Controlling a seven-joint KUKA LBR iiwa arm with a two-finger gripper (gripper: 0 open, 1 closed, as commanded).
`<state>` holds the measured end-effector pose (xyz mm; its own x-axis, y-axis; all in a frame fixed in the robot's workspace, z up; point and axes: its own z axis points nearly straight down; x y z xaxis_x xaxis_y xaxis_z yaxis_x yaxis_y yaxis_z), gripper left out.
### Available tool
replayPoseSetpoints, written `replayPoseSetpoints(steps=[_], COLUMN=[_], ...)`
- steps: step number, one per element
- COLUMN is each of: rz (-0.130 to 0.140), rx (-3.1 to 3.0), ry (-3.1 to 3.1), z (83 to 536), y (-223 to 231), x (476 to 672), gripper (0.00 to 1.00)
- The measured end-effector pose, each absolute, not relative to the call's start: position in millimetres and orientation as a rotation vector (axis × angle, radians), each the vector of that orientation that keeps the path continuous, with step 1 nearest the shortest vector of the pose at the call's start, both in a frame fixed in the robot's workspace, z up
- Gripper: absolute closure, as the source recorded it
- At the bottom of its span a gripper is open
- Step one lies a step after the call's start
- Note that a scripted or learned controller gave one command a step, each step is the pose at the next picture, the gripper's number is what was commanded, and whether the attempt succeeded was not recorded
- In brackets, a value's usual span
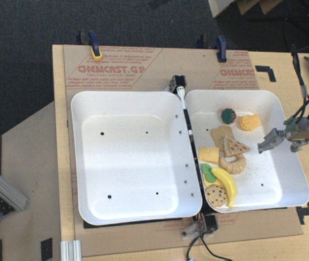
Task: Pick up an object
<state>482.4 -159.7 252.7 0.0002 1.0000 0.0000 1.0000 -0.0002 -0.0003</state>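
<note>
Right bin (285,192) held all the toy food, bunched along its left side. Nearest the camera: cookie (216,195) at the front-left corner, banana (225,184) lying against it, a small green piece (207,171) just left of the banana. Behind those: pretzel-like ring (234,165), yellow cheese block (209,155), a waffle wedge (233,145) overlapping a tan slab (220,134). Farthest back: orange-yellow lump (249,123) and dark green round piece (228,115), close together. Left bin (127,156) sat beside it, rims touching. Gripper (267,144) hovered over the right bin's right half, right of the pile, touching no item; nothing between its tips. How far it was open: couldn't tell, too blurred. Arm cut off at the right edge.
</note>
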Motion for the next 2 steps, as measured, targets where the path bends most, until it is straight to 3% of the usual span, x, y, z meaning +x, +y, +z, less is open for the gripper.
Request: replayPoseSetpoints(steps=[1, 2], rz=[0.001, 0.006], rx=[-2.208, -2.223], ry=[-2.225, -2.215], z=[205, 170], y=[-88, -131], x=[502.5, 510.2], gripper=[0.0, 0.0])
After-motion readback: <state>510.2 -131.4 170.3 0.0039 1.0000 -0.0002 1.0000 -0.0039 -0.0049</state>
